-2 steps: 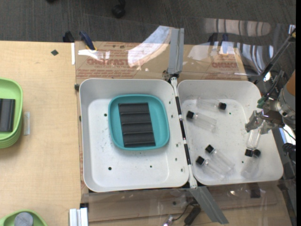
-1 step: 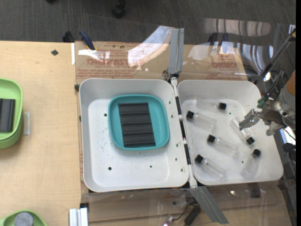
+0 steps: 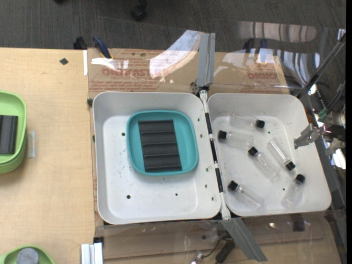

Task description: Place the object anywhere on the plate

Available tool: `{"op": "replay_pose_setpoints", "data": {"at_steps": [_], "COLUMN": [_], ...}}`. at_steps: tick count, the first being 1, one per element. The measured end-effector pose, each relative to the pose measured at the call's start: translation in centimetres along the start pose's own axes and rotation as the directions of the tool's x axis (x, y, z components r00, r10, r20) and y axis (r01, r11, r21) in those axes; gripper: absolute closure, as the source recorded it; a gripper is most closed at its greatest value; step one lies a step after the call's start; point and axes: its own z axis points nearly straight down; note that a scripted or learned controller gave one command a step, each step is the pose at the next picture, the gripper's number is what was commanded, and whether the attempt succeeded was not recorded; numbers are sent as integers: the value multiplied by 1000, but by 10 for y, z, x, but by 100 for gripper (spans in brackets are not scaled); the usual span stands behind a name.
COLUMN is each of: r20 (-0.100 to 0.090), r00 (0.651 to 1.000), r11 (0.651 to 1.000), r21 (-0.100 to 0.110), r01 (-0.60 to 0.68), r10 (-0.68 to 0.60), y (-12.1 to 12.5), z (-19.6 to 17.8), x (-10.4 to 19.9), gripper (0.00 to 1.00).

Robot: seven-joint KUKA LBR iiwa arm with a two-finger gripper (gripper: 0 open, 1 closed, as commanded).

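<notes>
A teal square plate (image 3: 188, 147) lies in the middle of the left white bin (image 3: 110, 191). A dark ribbed insert (image 3: 159, 143) rests on it. In the right white bin (image 3: 308, 202) lie several clear vials with black caps. One vial (image 3: 276, 152) lies near the middle of that bin, a second (image 3: 245, 197) by the front left, and a third (image 3: 291, 194) by the front right. All the vials lie flat and apart from the plate.
A metal strip (image 3: 212, 147) divides the two bins. A thin metal bracket (image 3: 308, 137) pokes over the right bin's right rim. A green tray (image 3: 16, 158) with a dark block sits at the bench's left edge. Taped cardboard (image 3: 143, 65) lies behind the bins.
</notes>
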Motion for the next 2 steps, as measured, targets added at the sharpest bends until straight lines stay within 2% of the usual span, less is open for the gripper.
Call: {"op": "replay_pose_setpoints", "data": {"at_steps": [1, 2], "r20": [2, 2], "r00": [991, 980], "r11": [991, 980], "r21": [0, 1], "r01": [-132, -201], "r10": [132, 201], "y": [-25, 14], "z": [-123, -202], "x": [-6, 7], "gripper": [0, 0]}}
